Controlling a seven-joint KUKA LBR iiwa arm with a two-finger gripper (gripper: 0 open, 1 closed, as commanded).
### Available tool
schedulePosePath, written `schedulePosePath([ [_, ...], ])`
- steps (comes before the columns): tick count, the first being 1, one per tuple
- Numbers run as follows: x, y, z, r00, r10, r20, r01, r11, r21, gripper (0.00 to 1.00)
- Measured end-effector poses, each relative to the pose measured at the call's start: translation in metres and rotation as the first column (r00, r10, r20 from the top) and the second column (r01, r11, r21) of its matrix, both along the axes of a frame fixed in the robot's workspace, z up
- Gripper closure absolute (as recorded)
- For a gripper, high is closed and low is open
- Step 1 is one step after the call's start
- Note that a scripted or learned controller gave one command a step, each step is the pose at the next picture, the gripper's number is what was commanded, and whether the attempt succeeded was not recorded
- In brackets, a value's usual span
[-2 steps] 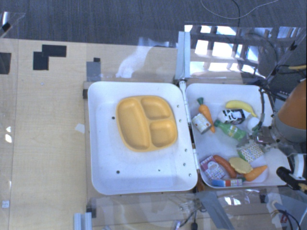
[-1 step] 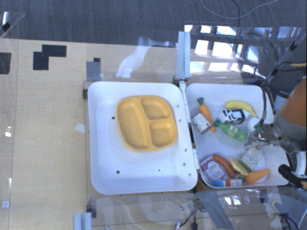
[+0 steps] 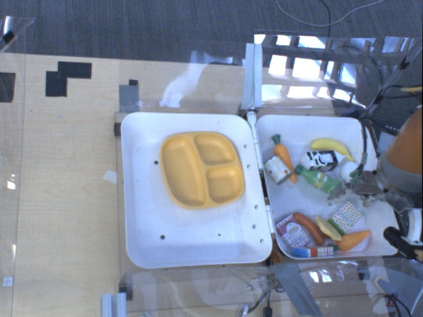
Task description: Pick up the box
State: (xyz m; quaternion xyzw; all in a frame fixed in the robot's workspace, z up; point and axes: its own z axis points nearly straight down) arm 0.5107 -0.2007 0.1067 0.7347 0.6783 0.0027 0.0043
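The box (image 3: 278, 170) sits at the left edge of the right bin (image 3: 360, 125) just under the carrot (image 3: 284, 156), while the end effector (image 3: 360, 185) hangs low by the green bottle (image 3: 318, 179), and honestly I can't tell its state.

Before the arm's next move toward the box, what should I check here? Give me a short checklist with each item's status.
1. Box in view, right bin, near the left wall: ok.
2. Box top unobstructed: ok.
3. Room around the box: not ok, carrot right beside it.
4. Gripper above the box: not ok, it sits further right, near the green bottle.
5. Finger opening: cannot tell.
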Motion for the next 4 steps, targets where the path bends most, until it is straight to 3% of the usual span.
schedulePosePath([
  [1, -0.019, 0.004, -0.017, 0.994, -0.109, 0.003, 0.109, 0.994, 0.002, 0.0],
  [2, -0.016, 0.006, -0.006, 0.995, -0.104, 0.011, 0.104, 0.995, 0.002, 1.0],
  [3, -0.022, 0.063, 0.109, 0.997, -0.071, -0.005, 0.071, 0.997, 0.002, 1.0],
  [4, -0.022, 0.063, 0.109, 0.997, -0.071, -0.005, 0.071, 0.997, 0.002, 0.0],
])
